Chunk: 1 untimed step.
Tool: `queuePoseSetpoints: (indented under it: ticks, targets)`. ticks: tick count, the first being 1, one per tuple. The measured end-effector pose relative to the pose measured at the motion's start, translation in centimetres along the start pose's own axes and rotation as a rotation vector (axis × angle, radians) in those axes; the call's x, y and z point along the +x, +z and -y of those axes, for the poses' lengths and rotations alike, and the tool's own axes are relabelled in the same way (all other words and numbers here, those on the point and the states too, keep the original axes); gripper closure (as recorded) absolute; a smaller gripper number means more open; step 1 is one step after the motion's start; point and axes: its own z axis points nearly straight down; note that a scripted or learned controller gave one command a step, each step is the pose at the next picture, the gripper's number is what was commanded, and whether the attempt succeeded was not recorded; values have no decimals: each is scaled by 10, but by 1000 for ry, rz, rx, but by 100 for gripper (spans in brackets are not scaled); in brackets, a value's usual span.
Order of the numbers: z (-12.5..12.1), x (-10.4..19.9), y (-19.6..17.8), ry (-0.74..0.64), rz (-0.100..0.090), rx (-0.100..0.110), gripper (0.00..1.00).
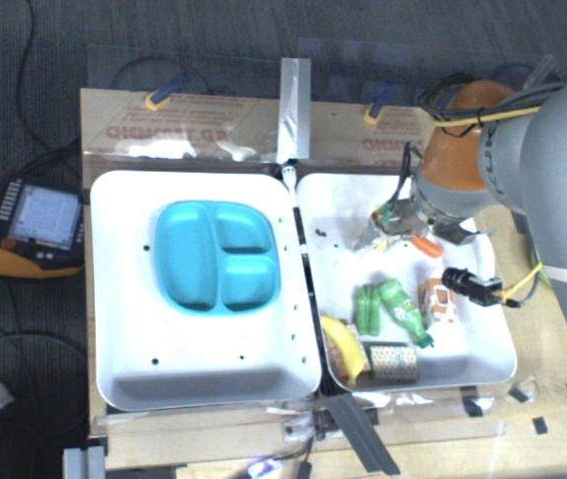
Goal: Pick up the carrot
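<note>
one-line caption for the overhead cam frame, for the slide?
Arm's gripper low in the right bin beside the carrot; blue tray in left bin.

The bench (553,337) carries two shallow white bins side by side, touching along the middle. The left bin (129,347) reaches toward the bench's left edge, the right bin (493,362) toward its right edge. A brown cardboard sheet (194,128) lies along the far edge.

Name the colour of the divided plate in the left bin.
Light blue plate, clearest in the camera view.
</note>
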Motion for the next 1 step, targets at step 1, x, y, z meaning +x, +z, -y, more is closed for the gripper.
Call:
queuePoseSetpoints:
  ticks: [1]
  targets:
    - [-64, 59, -82, 152, 4, 8, 100]
